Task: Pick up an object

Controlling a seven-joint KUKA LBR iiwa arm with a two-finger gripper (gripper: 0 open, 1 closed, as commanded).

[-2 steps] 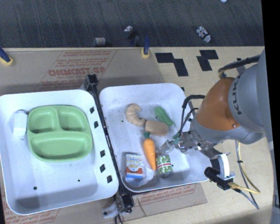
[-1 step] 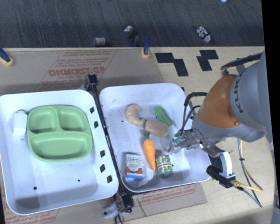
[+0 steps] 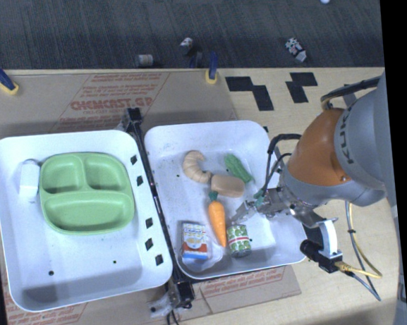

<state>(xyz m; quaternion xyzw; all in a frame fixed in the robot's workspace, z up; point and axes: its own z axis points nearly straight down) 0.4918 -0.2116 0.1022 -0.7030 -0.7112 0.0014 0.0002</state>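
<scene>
The right bin holds several toy foods. A tan curved roll lies near its middle, with a tan bread piece and a green pod beside it. Toward the front are an orange carrot, a small can and a white carton. My gripper reaches in from the right, low over the bin, just right of the carrot and above the can. Nothing is visibly held in it.
The left bin carries a green divided plate and a white object at its left wall. A black divider separates the bins. The arm's orange band and cables hang over the right bin's right rim.
</scene>
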